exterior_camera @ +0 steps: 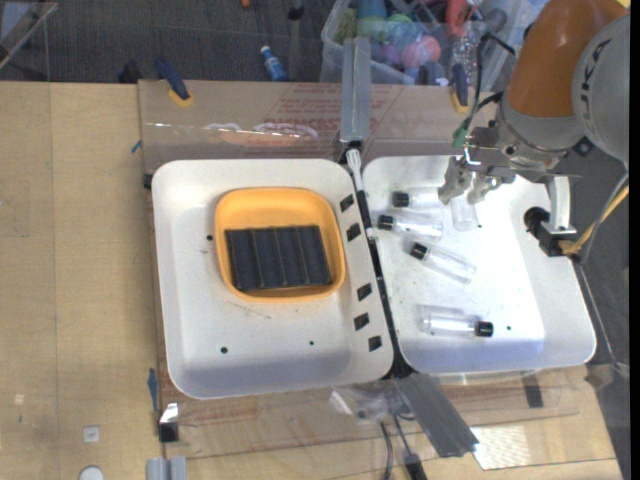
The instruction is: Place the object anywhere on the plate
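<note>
An orange plate (230, 214) lies in the left bin (185, 308), and a black ridged block (278, 258) rests flat in its middle. Several clear vials with black caps lie in the right bin (530, 308): one (418, 200) near the back left, one (402, 227) just in front of it, one (442, 260) in the middle and one (455, 325) near the front. My gripper (467, 188) hangs over the back of the right bin, just right of the back vials. It stands open with nothing between its fingers.
A divider with black tabs (362, 258) separates the two bins. A black fitting (545, 230) sits at the right bin's right wall under the arm. A crate of colourful toys (420, 13) stands behind the bench.
</note>
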Controlling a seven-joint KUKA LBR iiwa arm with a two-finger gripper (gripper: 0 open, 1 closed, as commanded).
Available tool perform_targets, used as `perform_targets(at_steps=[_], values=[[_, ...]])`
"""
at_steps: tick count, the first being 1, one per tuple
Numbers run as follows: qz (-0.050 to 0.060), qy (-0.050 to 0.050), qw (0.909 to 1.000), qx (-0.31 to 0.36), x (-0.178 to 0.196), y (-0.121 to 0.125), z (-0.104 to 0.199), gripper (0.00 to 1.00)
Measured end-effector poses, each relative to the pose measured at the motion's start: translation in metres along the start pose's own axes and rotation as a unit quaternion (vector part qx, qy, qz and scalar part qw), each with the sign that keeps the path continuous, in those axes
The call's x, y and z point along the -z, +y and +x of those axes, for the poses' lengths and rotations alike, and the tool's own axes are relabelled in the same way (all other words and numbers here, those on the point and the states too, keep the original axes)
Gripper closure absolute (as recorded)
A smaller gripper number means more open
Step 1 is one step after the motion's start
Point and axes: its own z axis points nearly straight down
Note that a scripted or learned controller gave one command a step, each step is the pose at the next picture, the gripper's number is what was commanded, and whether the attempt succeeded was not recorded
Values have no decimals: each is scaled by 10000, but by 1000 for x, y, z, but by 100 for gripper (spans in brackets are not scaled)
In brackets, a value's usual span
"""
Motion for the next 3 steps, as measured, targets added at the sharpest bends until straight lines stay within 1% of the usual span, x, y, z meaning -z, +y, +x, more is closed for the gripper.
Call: perform_targets(at_steps=[1, 2, 3], values=[[-18, 1, 9970, 774, 14, 21, 15, 100], [-26, -2, 9851, 1717, 46, 21, 27, 100], [-35, -4, 9538, 3004, 66, 21, 34, 100]])
